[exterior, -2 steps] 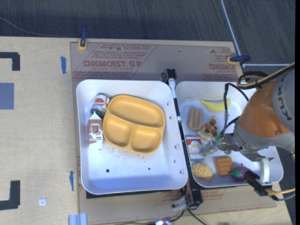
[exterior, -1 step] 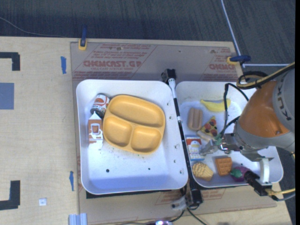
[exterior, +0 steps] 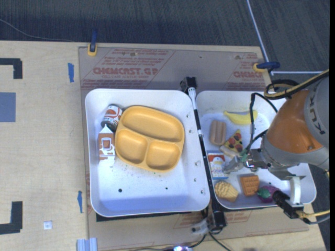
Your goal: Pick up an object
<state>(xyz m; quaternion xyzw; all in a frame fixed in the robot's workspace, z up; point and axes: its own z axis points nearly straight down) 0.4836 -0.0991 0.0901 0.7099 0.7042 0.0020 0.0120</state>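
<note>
Arm: reaches in from the right, orange band over the right bin (exterior: 306, 190), gripper (exterior: 234, 164) low among the items; whether it is spread or pressed together cannot be told.
Right bin: banana (exterior: 239, 117), hot dog (exterior: 218, 132), pizza slice (exterior: 233, 141), small carton (exterior: 216, 164), corn (exterior: 226, 190), waffle (exterior: 249, 184), purple item (exterior: 266, 193).
Left bin (exterior: 152, 195): yellow divided tray (exterior: 148, 137), can (exterior: 110, 117), orange carton (exterior: 106, 145).
</note>
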